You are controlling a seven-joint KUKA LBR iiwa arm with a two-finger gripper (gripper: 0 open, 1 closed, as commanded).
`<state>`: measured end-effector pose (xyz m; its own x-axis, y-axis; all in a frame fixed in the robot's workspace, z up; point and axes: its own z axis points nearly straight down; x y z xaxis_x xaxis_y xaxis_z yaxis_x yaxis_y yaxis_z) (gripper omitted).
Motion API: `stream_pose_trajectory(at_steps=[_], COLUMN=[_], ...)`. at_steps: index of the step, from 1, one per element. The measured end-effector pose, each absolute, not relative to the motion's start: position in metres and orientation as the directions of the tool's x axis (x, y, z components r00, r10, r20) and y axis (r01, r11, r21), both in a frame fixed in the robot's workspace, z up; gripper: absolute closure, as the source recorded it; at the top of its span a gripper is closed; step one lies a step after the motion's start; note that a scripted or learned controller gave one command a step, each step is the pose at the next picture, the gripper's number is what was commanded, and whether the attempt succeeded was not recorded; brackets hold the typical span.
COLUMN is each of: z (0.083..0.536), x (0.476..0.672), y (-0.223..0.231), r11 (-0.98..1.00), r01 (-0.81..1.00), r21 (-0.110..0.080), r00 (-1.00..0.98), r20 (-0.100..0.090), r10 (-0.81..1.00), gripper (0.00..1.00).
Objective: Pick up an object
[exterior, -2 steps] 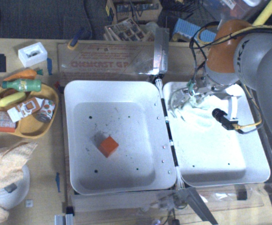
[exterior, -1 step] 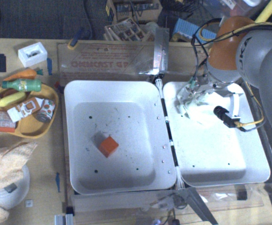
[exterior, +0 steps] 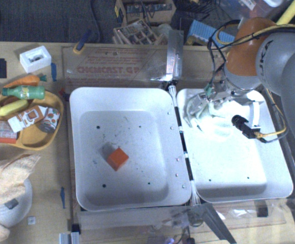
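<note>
The hand (exterior: 194,112) (fingers spread apart) hangs empty over the right bin (exterior: 249,187).

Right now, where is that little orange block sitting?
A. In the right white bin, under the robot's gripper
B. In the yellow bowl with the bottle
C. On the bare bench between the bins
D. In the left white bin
D: the orange block lies on the floor of the left white bin, well apart from the gripper, which is over the right bin.
</note>
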<state>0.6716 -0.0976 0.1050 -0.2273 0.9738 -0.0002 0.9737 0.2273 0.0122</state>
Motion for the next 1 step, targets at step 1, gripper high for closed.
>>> stream_pose_trajectory(at_steps=[1], z=[0.1156], x=[0.6722], y=[-0.0987], r11=[0.226], r01=[0.974], r21=[0.016], r00=[-0.226], r20=[-0.002], r10=[0.974], gripper=[1.00])
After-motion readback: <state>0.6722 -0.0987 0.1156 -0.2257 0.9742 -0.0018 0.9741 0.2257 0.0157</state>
